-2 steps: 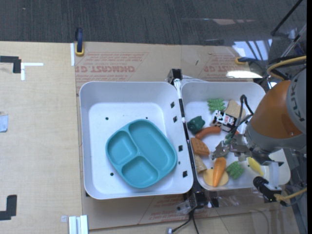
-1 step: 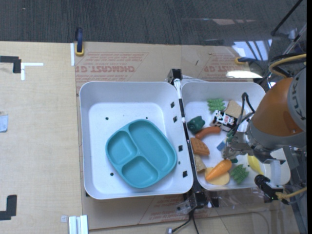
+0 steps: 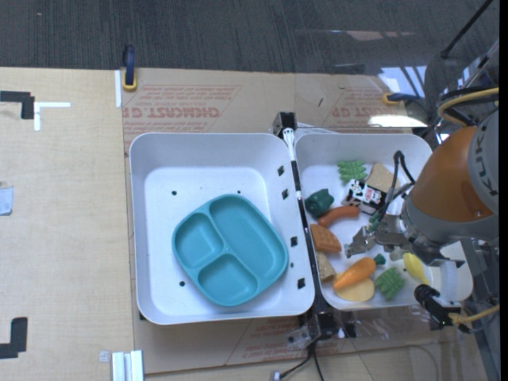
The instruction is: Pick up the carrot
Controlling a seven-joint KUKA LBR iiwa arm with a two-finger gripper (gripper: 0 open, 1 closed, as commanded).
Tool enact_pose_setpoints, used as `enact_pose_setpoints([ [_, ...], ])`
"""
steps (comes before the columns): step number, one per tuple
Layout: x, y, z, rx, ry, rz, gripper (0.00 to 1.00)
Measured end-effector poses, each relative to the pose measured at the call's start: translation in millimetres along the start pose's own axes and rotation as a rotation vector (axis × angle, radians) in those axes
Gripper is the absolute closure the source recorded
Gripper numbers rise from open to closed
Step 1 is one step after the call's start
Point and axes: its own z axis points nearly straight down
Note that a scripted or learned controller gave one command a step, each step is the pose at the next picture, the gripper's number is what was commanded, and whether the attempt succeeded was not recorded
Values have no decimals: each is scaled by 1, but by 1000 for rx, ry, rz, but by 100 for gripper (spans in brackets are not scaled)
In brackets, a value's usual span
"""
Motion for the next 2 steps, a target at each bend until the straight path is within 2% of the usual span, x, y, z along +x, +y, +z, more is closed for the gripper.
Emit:
enact_pose_setpoints([
  [1,16,-4,22,6,2,86,0],
  [2,15,-4,14,7,1,88,100],
])
